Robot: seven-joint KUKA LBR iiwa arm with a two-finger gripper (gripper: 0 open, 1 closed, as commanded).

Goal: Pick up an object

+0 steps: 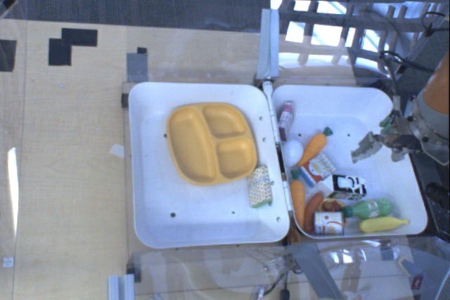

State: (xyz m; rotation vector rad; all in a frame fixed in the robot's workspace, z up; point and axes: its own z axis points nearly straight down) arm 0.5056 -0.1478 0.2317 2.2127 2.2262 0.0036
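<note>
Over the right bin (365, 100) — smooth, white — the metal gripper (380, 145) hangs open, holding nothing.

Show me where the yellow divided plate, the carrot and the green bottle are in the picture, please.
yellow divided plate (211, 142): camera view, on the ridge between its compartments.
carrot (313, 147): camera view, middle of its orange body.
green bottle (370, 208): camera view, middle of its body.
</note>
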